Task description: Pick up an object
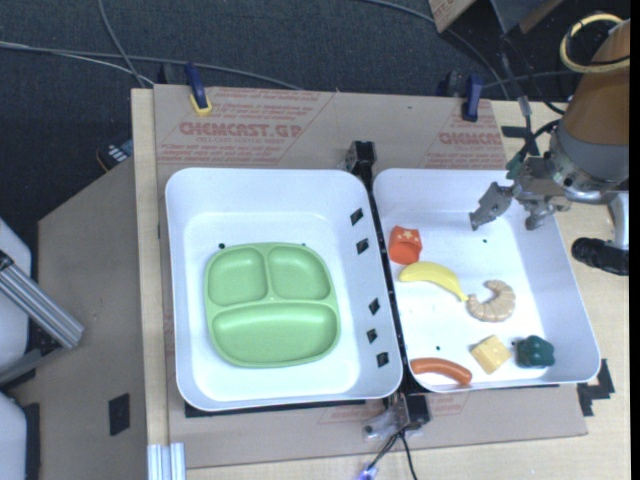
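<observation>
Claw [511, 209]: fingers apart, nothing between them, above right bin [560, 298] far edge. Near edge: sausage [440, 370], cheese [489, 353], broccoli [534, 351].

Two shallow white plastic bins sit side by side: the left bin [180, 268] farther from the gripper [512, 208], the right bin [560, 268] under it. The far bin holds one green three-compartment plate [271, 303]. The near bin holds six food toys: one orange-red pepper [405, 245], one yellow banana [434, 278], one pale curled shrimp [492, 300], one yellow cheese wedge [490, 353], one dark green broccoli piece [534, 351] and one red sausage [440, 370].
</observation>
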Tool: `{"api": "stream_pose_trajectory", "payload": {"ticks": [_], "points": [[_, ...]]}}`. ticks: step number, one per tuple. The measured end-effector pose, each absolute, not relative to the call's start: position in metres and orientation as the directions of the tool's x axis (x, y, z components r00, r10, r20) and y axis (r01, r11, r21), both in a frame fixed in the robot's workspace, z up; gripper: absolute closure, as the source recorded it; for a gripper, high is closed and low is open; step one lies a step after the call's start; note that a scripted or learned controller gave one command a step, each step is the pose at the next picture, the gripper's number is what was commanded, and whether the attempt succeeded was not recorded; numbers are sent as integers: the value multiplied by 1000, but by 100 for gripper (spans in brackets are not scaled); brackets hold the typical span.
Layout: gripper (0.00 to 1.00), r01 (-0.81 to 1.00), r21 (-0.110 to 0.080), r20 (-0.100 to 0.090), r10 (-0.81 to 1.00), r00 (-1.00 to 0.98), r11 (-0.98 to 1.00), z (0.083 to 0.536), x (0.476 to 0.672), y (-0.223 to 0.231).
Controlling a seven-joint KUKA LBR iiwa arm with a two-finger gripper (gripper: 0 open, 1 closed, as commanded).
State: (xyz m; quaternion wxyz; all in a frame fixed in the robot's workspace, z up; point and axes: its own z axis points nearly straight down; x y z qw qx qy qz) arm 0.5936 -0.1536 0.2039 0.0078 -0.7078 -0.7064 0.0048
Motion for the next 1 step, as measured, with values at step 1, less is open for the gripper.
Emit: {"api": "stream_pose_trajectory", "payload": {"ticks": [1], "points": [[0, 1000, -6, 2, 1000, -1, 1, 211, 596, -153]]}}
